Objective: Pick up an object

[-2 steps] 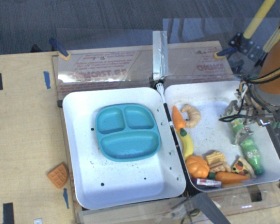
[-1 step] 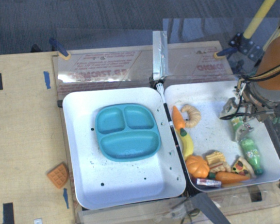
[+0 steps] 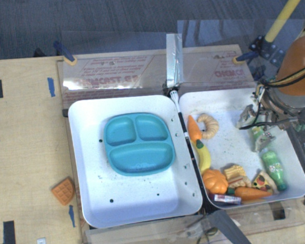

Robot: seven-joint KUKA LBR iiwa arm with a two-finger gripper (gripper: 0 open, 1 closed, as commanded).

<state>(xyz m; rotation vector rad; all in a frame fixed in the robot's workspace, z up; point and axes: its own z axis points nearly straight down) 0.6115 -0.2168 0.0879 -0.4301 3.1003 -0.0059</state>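
End effector (image 3: 260,130) above green bottle (image 3: 274,170)

Two white bins: the left bin (image 3: 87,167) and the right bin (image 3: 225,102). One blue divided plate (image 3: 139,143) at frame centre. Two carrots (image 3: 194,129) (image 3: 252,193), one banana (image 3: 203,157), one croissant (image 3: 208,124), one pumpkin (image 3: 215,181), one green bottle (image 3: 274,170), and one waffle (image 3: 63,191) at lower left.

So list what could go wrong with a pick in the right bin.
The hand is low by the green bottle, close to the right bin's right wall, so it may scrape there. The pumpkin, carrot and banana lie crowded along the bin's near and left edges, so a grab could nudge neighbours.
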